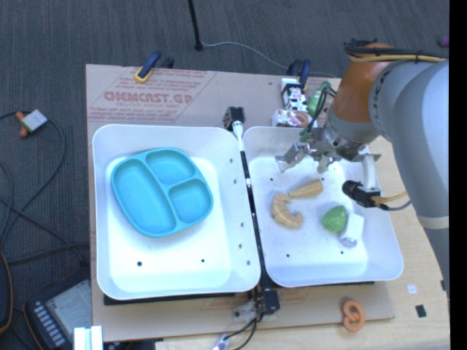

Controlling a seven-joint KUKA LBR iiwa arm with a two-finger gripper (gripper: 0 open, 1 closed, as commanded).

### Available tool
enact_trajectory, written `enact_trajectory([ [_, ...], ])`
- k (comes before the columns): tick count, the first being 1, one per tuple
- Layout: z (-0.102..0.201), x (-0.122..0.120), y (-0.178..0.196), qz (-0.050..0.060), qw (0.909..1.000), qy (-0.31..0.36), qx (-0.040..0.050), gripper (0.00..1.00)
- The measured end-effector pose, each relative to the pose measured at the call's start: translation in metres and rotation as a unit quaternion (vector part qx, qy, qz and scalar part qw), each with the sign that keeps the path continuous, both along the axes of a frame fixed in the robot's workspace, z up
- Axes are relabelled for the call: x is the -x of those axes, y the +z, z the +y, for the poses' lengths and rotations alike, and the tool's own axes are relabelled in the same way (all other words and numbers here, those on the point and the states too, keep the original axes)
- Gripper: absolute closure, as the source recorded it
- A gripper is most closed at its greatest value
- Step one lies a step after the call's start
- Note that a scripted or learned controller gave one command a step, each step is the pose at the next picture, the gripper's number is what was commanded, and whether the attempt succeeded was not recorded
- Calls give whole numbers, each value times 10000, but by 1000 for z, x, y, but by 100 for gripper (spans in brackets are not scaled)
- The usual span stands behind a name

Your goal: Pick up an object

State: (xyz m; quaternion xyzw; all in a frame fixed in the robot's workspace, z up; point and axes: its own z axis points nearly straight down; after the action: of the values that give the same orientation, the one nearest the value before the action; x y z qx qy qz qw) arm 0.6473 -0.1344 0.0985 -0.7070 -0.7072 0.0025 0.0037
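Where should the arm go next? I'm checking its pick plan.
Probably straight down and slightly toward the camera: the gripper hangs open above the right bin, holding nothing, and the tan bread stick lies just below it, apart from the curled pastry.

Bright, even light; slight softness

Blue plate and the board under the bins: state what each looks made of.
Blue plate: likely moulded plastic, smooth with a soft sheen, one even colour, rounded divider ridges. Board: looks like an acrylic sheet in brown protective paper, matte, with red printed lettering; wood underneath can't be ruled out.
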Motion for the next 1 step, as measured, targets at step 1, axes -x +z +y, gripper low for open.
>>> enact_trajectory([
  [1, 39, 57, -11, -78, 10000, -1, 23, 0],
])
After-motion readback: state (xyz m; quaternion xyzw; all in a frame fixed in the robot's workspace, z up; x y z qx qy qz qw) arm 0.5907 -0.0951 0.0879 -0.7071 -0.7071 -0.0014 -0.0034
